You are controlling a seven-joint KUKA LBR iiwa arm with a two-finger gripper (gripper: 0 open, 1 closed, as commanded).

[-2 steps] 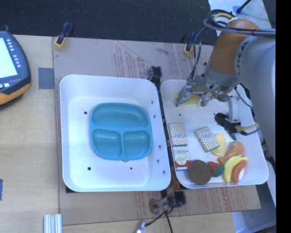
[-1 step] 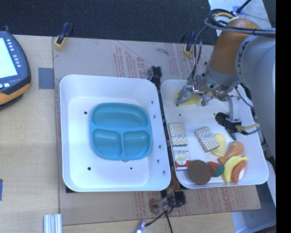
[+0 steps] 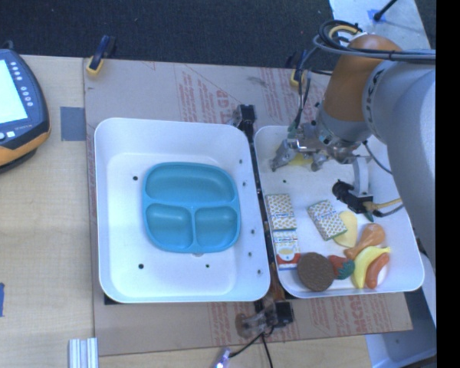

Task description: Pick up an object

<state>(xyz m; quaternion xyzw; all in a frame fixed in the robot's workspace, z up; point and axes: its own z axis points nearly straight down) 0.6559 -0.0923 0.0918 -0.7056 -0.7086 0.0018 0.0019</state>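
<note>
Blue plate (image 3: 190, 215): sits in the middle of the left bin (image 3: 107, 205).
Toys (image 3: 322, 244): piled at the right bin's (image 3: 410, 278) near edge, ready for picking.
End effector (image 3: 300, 156): hangs over that bin's far corner, fingers apart, holding nothing.

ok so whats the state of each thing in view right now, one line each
end effector: over the far end of the right white bin, nothing seen in it
blue three-section plastic plate: flat in the left white bin, nothing on it
two printed packets: flat, side by side
brown round cookie: flat at the near rim
yellow and orange toy food pile: heaped together
grey handheld screen: lit
</note>
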